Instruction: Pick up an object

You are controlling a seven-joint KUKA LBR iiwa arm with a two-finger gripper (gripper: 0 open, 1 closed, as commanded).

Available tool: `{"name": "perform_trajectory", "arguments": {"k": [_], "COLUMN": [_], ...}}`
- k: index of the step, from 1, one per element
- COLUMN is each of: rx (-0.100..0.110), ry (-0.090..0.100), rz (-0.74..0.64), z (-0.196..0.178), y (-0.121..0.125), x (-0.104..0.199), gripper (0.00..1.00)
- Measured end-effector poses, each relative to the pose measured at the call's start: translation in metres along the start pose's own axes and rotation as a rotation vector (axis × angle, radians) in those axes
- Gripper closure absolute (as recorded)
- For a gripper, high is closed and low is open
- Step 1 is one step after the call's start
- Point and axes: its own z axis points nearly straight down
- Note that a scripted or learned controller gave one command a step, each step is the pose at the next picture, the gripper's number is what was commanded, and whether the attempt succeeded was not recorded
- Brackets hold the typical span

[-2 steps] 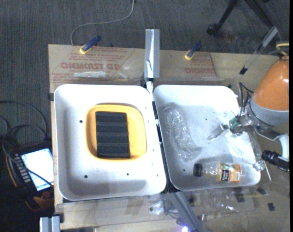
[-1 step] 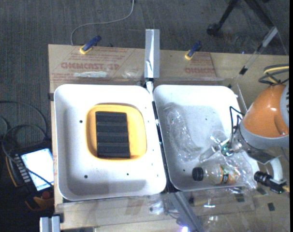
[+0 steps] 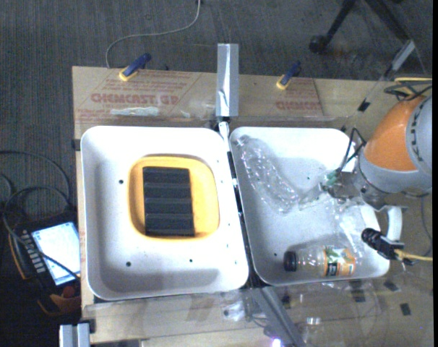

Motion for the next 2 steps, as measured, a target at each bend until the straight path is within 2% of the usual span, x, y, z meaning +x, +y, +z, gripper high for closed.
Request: {"name": "perform_trajectory", "arguments": {"k": [1,2], "rx": [-0.005,0.003], "ry": [-0.023,-0.022], "rz": [-0.171,0.006], "z": [0.003,-0.051], "y": [0.076,0.102], "x": [0.064,-0.004], "gripper": [0.00,0.00]}}
